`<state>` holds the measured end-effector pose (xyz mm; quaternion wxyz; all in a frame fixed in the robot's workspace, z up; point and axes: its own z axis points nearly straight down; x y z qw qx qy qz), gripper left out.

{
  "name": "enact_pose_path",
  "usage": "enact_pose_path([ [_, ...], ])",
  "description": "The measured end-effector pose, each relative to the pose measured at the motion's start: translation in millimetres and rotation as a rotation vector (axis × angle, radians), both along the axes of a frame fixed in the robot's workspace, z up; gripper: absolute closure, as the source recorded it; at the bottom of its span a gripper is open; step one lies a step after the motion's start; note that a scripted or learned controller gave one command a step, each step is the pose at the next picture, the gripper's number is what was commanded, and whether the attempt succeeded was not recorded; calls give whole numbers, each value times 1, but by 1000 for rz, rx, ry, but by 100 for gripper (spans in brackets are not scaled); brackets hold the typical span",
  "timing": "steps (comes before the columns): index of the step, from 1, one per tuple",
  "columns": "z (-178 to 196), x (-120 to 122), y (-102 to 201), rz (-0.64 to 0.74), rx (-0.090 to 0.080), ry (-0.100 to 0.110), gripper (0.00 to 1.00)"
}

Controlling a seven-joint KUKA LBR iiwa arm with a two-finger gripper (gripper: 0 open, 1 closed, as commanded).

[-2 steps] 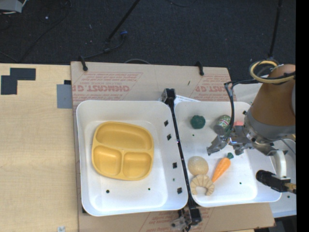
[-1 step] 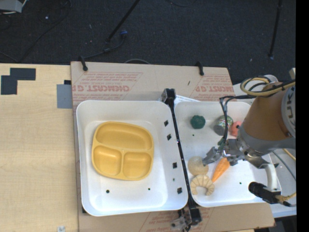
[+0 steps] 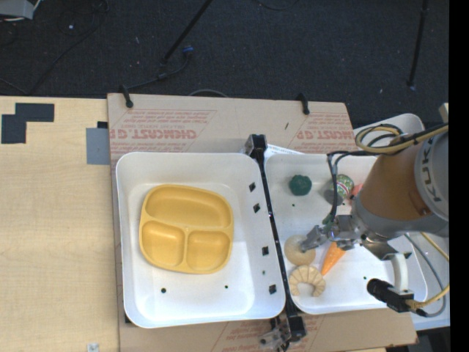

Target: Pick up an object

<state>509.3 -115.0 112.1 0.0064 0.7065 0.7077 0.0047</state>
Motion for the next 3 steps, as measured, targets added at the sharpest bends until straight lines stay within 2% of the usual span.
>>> enact_pose_path([
  [1,8,0,0,-3,3,4,100],
  [2,57,-10,-2,-1,3,16,100],
  [3,110,-9,-3,-1,2,13,100],
])
